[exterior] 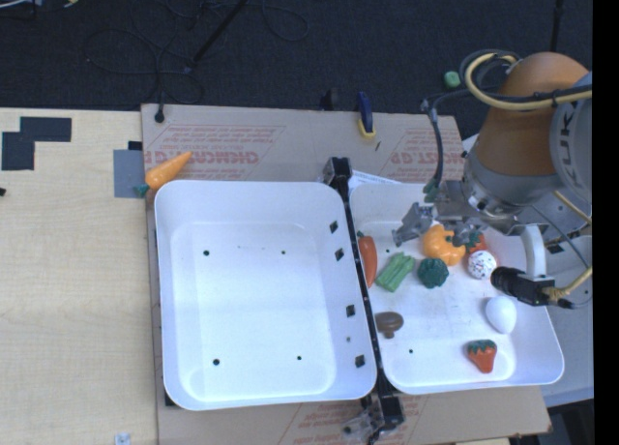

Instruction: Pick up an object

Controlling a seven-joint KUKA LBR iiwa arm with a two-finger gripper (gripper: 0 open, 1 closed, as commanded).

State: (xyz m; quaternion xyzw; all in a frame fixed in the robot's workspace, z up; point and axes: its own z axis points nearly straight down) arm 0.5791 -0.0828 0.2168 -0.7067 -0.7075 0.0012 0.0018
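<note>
Orange toy [440,243] directly beside jaws [418,223], right bin [542,361].

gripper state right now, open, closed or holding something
Gripper: low in the right bin, right by the orange toy; whether it is open, closed or holding the toy cannot be told from this view.

Toys in the right bin [542,375]
A red carrot [368,257] lies by its left wall; green block [394,272], dark broccoli [432,273], orange toy [441,244], speckled ball [481,264], egg [500,314], brown piece [389,322], strawberry [482,355].
</note>
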